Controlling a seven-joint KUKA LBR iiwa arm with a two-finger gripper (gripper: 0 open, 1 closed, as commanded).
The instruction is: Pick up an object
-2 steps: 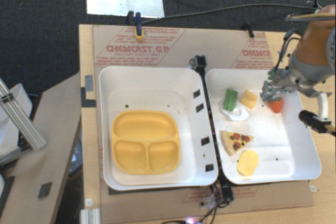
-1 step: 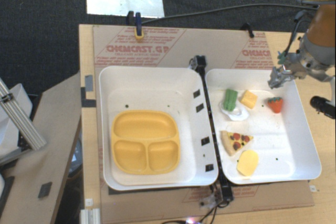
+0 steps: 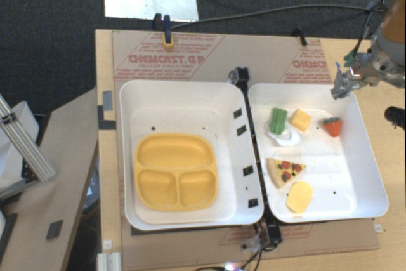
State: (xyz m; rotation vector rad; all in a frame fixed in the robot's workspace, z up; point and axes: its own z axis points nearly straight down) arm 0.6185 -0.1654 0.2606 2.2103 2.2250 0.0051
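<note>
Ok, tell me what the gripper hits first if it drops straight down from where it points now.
Probably the right bin's far rim or bare floor near it. The gripper hangs above that corner; the red strawberry-like toy sits nearer the camera. Depth is unclear.

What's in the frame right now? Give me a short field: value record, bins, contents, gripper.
left bin: holds a yellow divided tray
right bin: holds the toy food
green piece: upper left, lying on a small white piece
yellow cube: right of the green piece
red piece: near the right wall
pizza slice: lower left
yellow oval: just below the pizza slice
gripper: over the right bin's far right corner, nothing seen in it
</note>
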